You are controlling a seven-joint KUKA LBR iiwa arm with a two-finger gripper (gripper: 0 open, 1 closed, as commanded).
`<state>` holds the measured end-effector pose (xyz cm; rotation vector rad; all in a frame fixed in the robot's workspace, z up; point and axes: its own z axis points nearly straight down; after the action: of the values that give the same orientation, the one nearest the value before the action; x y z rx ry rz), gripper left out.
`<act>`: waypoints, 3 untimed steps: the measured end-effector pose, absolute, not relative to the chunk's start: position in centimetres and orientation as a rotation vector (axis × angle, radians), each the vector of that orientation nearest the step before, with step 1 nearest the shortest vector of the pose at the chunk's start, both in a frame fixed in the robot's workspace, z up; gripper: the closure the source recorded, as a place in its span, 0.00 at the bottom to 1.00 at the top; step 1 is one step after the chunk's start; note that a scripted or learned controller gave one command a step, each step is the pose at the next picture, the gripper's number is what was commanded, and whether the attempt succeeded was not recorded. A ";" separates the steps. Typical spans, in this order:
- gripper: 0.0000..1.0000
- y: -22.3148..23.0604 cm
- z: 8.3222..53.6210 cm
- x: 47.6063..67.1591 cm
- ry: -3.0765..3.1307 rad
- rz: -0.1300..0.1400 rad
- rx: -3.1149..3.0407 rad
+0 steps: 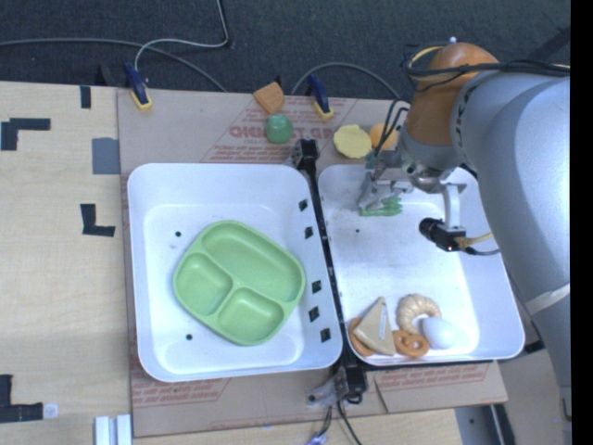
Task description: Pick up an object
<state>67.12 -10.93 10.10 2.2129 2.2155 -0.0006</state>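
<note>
My gripper (pixel 381 199) hangs over the back part of the right bin (pixel 408 267), its fingers pointing down. A small green item (pixel 384 209) lies right under the fingertips, partly hidden by them, and I cannot tell whether they grip it. Near the bin's front edge sits a cluster of toy foods: a sandwich wedge (pixel 373 326), a croissant (pixel 416 307), an orange ring (pixel 410 343) and a white egg (pixel 439 333).
The left bin (pixel 162 239) holds a green divided plate (pixel 239 282). Behind the bins, on the cardboard, lie an orange block (pixel 270 95), a green ball (pixel 278 129) and a yellow piece (pixel 352 141). The grey arm covers the right side.
</note>
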 end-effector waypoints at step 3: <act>0.00 -11.0 9.1 67.1 2.213 0.001 2.214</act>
<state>67.12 -11.03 9.14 2.2135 2.2129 0.0011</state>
